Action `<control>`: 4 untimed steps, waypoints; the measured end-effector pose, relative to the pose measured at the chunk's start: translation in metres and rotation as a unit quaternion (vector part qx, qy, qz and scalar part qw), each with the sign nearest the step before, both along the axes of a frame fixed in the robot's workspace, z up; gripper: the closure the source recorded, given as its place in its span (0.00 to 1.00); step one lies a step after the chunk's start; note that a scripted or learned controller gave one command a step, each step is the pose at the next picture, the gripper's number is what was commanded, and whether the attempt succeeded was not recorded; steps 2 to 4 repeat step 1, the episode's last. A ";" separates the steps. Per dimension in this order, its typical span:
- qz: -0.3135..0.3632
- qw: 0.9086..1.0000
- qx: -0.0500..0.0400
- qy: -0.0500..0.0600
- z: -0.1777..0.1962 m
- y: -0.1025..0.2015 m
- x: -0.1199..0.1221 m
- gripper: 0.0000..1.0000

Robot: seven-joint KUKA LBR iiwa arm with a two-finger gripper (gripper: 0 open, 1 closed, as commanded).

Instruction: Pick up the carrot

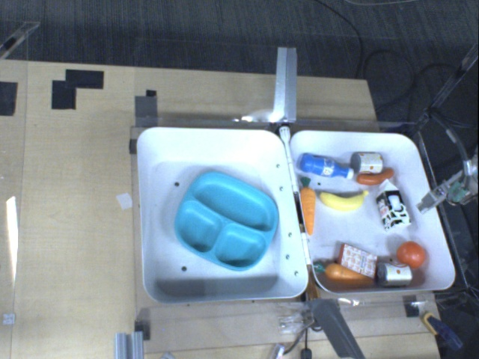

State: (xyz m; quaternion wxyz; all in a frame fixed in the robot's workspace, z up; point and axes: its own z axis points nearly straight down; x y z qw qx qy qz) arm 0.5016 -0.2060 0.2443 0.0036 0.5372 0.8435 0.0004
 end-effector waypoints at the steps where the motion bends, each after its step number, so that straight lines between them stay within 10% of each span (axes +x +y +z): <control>1: 0.035 0.999 0.001 0.001 -0.016 0.083 0.026 1.00; 4: 0.035 0.999 0.001 0.001 -0.016 0.083 0.026 1.00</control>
